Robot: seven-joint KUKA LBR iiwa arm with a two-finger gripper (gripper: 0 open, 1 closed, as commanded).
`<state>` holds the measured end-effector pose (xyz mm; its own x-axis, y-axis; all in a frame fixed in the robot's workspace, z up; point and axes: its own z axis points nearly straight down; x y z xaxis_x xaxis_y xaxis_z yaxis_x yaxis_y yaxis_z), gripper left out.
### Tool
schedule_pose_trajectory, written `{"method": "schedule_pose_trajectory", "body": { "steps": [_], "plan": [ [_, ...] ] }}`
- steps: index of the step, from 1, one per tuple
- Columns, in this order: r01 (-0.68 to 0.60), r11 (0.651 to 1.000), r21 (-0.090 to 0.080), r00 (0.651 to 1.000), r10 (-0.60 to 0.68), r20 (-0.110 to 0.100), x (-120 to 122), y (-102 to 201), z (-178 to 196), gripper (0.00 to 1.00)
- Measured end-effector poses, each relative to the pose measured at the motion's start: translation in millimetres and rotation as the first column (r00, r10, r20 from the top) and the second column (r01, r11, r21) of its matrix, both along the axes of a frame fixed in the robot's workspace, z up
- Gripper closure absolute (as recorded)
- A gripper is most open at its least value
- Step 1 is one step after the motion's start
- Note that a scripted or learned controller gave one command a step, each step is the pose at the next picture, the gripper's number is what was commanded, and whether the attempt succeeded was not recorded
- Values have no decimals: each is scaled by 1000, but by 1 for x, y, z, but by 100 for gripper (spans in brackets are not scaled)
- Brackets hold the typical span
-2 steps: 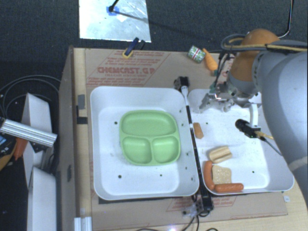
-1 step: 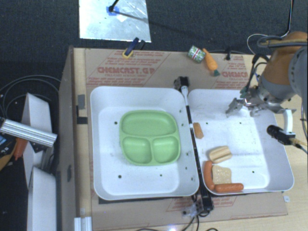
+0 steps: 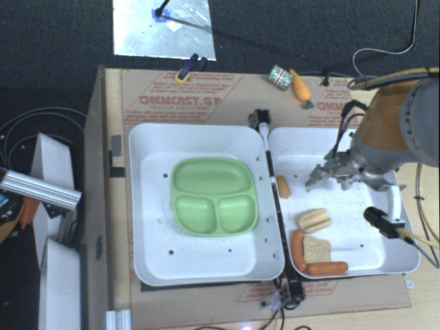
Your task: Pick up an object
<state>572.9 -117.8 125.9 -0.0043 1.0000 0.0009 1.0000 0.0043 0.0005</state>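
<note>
My gripper point(image 3: 328, 175) hangs low over the upper middle of the right bin point(image 3: 395, 256), with the grey arm and its orange band reaching in from the right. Nothing shows in its grasp. To its left a small orange stick point(image 3: 282, 185) lies by the bin's left wall. Below it lie a pale bread roll point(image 3: 314, 219), a slice of toast point(image 3: 317, 248) and two red sausages point(image 3: 297, 247) point(image 3: 327, 268) along the front left corner.
The left bin point(image 3: 148, 184) holds a green divided plate point(image 3: 214, 196). Behind the bins, on the cardboard, lie a small green can point(image 3: 280, 76), a toy carrot point(image 3: 301, 88) and a yellow-and-blue clip point(image 3: 187, 69).
</note>
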Motion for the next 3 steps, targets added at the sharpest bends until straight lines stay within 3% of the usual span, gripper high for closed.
{"method": "schedule_pose_trajectory", "body": {
  "steps": [1,2,3],
  "plan": [
    [4,1000,0,1000,-4,0,-70,30,-42,0],
    [2,1000,0,1000,-2,2,-69,30,-32,100],
    [0,1000,0,1000,0,3,-12,88,59,100]
  ]
}}
